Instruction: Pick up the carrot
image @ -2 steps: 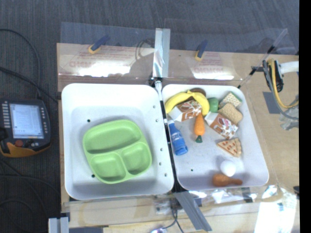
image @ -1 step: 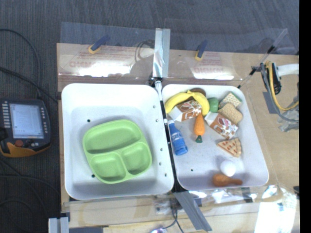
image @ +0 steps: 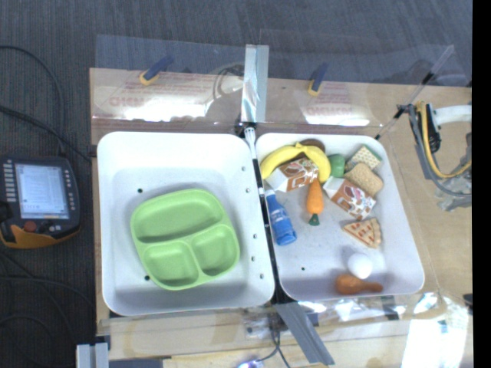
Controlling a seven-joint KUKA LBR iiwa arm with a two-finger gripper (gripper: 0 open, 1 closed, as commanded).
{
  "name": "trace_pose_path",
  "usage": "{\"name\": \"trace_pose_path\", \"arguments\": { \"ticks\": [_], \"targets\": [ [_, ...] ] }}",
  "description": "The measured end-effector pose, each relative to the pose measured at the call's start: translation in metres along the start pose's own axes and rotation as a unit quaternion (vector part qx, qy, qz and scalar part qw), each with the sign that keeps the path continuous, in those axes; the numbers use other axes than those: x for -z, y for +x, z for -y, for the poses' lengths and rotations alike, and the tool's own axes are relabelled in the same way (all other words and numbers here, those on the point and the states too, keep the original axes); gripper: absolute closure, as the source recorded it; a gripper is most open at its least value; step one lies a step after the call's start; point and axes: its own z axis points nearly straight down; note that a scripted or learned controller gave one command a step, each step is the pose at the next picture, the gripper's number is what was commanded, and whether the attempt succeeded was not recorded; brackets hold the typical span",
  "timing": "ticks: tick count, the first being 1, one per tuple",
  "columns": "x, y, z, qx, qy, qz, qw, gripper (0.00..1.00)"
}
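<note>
The carrot [image: 314,198] is a small orange cone with a green tip at its near end. It lies in the right bin [image: 399,236], near the bin's middle, pointing toward the front. A yellow banana [image: 288,157] and a small brown carton [image: 298,176] lie just behind and left of it. A white and red carton [image: 351,197] sits close on its right.
The right bin also holds a blue bottle [image: 280,221], crackers [image: 364,170], a pizza slice [image: 364,232], a white egg [image: 359,266] and an orange-brown piece [image: 357,285]. A green divided plate [image: 186,238] rests in the left bin [image: 115,205]. Cables [image: 430,140] hang at the right.
</note>
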Motion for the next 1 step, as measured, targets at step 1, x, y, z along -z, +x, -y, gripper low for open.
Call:
{"name": "trace_pose_path", "arguments": {
  "ticks": [1],
  "targets": [
    [0.0088, 0.0022, 0.0017, 0.001, 0.0, -0.001, 1.0, 1.0]
  ]
}}
